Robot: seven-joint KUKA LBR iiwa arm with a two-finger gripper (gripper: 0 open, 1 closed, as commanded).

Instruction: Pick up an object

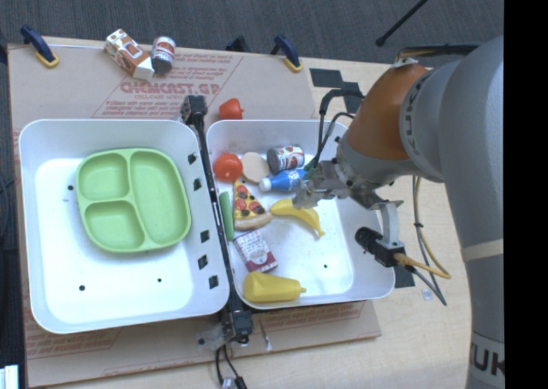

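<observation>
1. The grey arm with its orange band (390, 117) reaches in from three o'clock, and its pincer (310, 193) sits low in the right white bin (370, 280), at the thick end of the yellow toy banana (300, 215). I cannot tell whether the pincer is released or clenched, or whether it touches the banana.
2. At the pincer's nine o'clock lies the blue-and-white toy bottle (283, 180); at eleven o'clock, the small silver can with a red label (285, 158).
3. Further toward nine o'clock lie a toy pizza slice (248, 205), a red tomato-like toy (227, 165) and a red-and-white packet (256, 252). A yellow squeeze bottle (272, 288) lies at six o'clock.
4. The left white bin (51, 297) holds a green divided plate (134, 200).
5. Red print on the cardboard sheet (184, 79) covering the worktop is too blurred to read.
</observation>
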